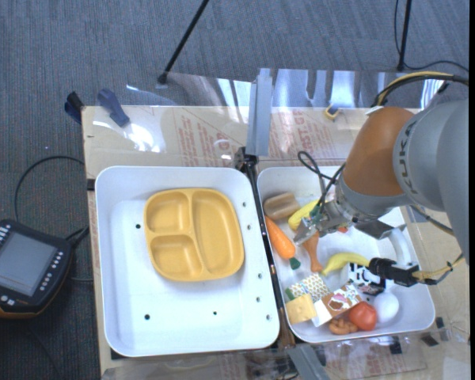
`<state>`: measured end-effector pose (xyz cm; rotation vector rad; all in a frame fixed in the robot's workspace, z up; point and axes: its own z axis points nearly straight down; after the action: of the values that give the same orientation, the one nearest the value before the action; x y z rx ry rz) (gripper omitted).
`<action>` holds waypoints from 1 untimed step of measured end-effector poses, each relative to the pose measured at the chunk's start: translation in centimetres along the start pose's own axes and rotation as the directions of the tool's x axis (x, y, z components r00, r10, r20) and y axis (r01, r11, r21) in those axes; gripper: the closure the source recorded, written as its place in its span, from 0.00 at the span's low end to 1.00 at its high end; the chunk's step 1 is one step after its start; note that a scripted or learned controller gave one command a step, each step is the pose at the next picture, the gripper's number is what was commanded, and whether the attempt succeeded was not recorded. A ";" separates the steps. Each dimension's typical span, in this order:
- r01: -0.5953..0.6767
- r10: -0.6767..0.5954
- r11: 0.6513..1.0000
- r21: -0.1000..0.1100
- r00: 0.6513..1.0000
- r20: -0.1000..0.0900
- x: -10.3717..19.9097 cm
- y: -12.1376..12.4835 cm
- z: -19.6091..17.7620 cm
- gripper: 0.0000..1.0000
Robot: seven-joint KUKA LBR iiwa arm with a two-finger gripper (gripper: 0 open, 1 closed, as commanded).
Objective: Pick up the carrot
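Just left of the gripper lies the carrot, long axis running upper-left to lower-right along the right bin wall; finger state unclear.

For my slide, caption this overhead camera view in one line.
Gripper hovers beside the carrot in the cluttered right bin; yellow plate sits in the left bin.

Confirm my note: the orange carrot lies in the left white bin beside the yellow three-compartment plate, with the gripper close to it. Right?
Not quite. The camera view shows the orange carrot lying in the right white bin, against its left wall, not in the left white bin. The yellow three-compartment plate sits alone in the left one. The gripper is indeed close to the carrot, just to its right.
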<state>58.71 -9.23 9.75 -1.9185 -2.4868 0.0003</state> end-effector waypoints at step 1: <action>-0.356 0.356 0.934 -0.003 0.934 -0.002 6.8 2.7 -9.2 1.00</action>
<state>59.60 -1.96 18.92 -2.3384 -2.0990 -0.0048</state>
